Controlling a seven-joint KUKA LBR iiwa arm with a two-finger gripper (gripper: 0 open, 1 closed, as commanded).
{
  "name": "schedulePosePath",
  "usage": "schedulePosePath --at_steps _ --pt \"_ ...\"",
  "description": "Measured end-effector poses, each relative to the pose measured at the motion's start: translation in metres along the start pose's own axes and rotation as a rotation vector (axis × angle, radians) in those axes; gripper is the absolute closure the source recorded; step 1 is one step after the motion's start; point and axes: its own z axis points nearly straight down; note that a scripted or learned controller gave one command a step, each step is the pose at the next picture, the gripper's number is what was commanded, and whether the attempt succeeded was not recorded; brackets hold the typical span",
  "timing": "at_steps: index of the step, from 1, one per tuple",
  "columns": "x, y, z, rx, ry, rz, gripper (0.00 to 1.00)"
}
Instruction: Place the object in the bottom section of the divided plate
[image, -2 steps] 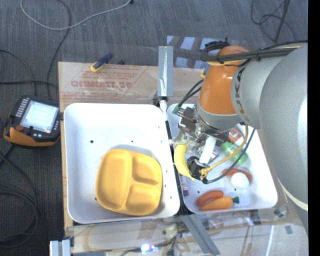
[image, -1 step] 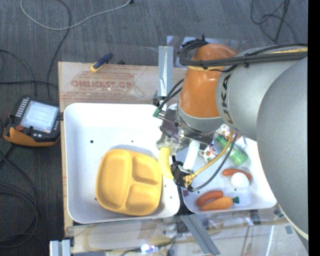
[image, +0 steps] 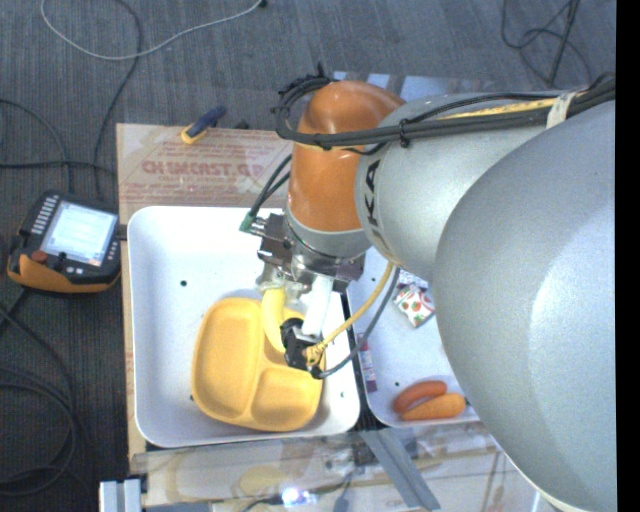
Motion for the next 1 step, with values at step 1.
schedulePosePath --at_steps 1 --pt "-0.0001 0.0001 -0.0001 0.000 0.000 0.000 0.00"
